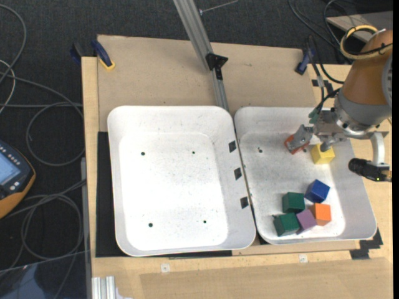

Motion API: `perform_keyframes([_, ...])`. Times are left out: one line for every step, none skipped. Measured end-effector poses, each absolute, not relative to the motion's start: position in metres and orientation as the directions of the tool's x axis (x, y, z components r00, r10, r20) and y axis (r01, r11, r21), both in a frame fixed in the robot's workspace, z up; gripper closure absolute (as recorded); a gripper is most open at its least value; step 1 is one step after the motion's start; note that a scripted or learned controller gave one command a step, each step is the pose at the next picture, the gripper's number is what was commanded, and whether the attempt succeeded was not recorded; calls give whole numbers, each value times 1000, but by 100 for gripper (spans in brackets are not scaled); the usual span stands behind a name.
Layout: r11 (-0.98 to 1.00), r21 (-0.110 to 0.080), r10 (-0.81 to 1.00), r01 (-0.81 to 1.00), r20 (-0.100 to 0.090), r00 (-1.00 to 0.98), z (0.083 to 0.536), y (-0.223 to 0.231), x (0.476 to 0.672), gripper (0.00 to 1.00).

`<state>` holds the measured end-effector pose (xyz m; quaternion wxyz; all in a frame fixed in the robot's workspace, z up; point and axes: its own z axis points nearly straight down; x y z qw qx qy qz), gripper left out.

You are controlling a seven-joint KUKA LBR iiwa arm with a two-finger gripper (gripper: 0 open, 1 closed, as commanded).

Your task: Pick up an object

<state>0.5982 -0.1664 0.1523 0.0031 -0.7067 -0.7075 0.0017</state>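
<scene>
Nearest the camera, in the right bin, five blocks are clustered: two green blocks, a purple block, an orange block and a blue block. Farther back, a yellow block is seen beside the gripper; whether anything is grasped cannot be told. The left bin is alongside.

Robotics laboratory. A plywood bench held by blue clamps carries two white bins beneath a slanted aluminium pole. Loose black cables trail over dark carpet, a handheld control pendant lies at the left, and a grey-and-orange robot arm enters from the right.
</scene>
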Motion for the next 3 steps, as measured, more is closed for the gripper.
perform_keyframes([1, -6, 1000, 1000, 3, -1, 99, -165, 597, 0])
perform_keyframes([1, 2, 1000, 1000, 1, -1, 114, -165, 600, 100])
perform_keyframes([3, 7, 1000, 1000, -1, -3, 162, -158, 606, 100])
